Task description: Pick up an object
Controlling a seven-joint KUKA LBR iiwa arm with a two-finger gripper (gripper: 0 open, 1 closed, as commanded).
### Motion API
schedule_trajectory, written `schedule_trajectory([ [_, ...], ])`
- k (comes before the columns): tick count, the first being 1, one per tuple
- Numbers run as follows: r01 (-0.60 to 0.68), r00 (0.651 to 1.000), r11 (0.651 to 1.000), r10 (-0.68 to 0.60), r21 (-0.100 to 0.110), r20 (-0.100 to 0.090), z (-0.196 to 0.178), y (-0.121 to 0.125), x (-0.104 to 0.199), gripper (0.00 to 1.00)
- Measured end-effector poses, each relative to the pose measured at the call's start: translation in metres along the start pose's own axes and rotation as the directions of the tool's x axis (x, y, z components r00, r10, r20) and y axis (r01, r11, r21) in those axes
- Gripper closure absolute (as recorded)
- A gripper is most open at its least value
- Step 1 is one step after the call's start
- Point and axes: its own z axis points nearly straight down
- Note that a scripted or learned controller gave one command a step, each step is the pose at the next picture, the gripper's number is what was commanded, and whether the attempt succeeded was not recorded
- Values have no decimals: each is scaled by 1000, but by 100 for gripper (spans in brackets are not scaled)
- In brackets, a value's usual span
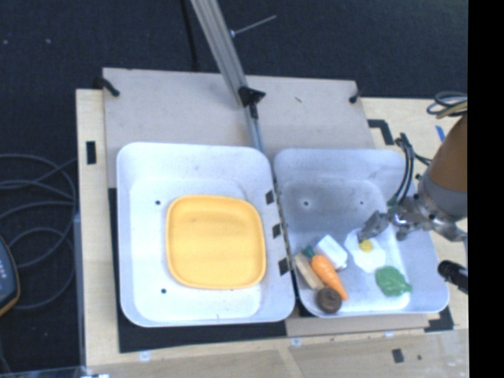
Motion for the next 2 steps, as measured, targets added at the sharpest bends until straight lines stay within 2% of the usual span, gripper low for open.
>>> schedule_trajectory([
  [1,0,1000,1000,0,-6,2,44,1,-1,0],
  [2,0,1000,1000,0,-15,3,29,3,-1,100],
])
